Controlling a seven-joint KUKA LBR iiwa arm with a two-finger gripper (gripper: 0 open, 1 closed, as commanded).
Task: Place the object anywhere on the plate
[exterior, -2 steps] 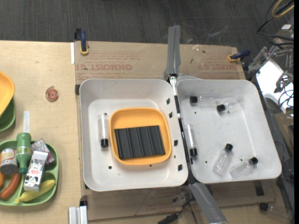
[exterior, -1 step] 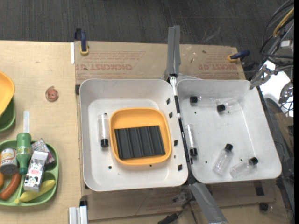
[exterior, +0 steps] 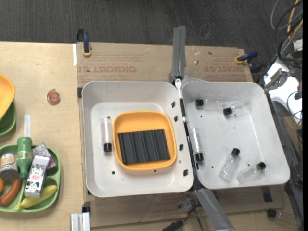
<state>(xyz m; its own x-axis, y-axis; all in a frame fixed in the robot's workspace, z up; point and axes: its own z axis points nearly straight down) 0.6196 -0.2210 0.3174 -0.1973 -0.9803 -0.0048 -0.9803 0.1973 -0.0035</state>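
Note:
An orange plate lies in the left bin, and a dark ribbed rectangular block rests on it. A clear vial with a black cap lies in the left bin just left of the plate. The right bin holds several more clear vials with black caps: one at the back left, one at the back, one along the left wall, one near the front and one at the front right.
A grey upright post stands behind the seam between the bins. Brown cardboard lies under and behind the bins. On the bench at left sit a green tray of toy food and a yellow bowl. Cables hang at the right.

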